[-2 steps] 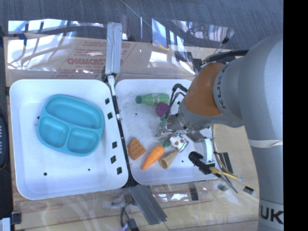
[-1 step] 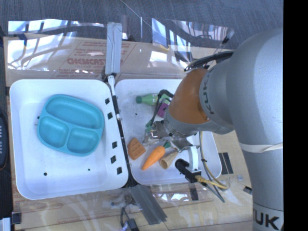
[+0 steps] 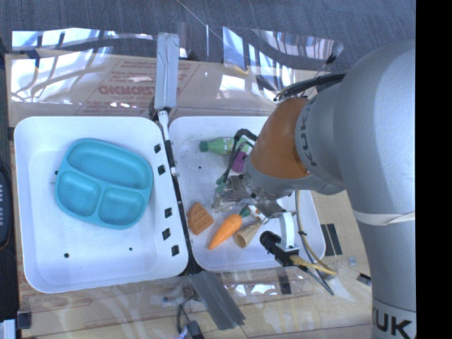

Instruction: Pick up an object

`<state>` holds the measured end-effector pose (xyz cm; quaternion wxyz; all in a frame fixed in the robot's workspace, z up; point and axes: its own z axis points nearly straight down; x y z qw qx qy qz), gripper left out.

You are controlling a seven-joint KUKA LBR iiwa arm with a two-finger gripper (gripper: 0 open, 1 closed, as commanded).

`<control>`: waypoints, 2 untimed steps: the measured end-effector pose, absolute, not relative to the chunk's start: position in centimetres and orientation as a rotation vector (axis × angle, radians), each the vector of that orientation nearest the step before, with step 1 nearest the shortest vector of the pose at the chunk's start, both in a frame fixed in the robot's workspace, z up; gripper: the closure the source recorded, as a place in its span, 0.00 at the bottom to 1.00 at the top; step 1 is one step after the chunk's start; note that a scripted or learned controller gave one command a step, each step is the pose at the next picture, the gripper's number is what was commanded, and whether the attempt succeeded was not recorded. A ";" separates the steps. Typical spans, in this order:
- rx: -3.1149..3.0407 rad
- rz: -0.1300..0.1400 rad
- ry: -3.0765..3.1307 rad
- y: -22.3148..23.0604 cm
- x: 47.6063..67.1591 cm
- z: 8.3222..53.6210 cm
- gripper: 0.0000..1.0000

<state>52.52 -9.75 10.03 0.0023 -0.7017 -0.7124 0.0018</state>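
Note:
My gripper [image 3: 229,198] hangs low over the middle of the right bin [image 3: 185,154], under the orange band of the arm. An orange toy carrot [image 3: 226,232] lies just below it near the bin's front. Left of the carrot lies a tan waffle-like cracker [image 3: 199,218]. A tan cone-shaped piece [image 3: 246,234] rests against the carrot's right side. A green bottle [image 3: 216,145] lies at the back of the bin, with a purple thing [image 3: 240,162] beside it, partly hidden by the arm. Nothing shows between the fingers.
The left bin [image 3: 35,189] holds a blue divided plate [image 3: 104,182]. A ridge with black clips [image 3: 169,196] separates the two bins. The arm's bulk covers the right bin's right half.

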 end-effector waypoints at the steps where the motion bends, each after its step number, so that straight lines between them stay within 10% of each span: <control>1: -2.213 -0.006 -2.234 -7.1 57.9 19.5 1.00; 2: -2.211 0.002 -2.229 -7.1 57.7 19.1 0.00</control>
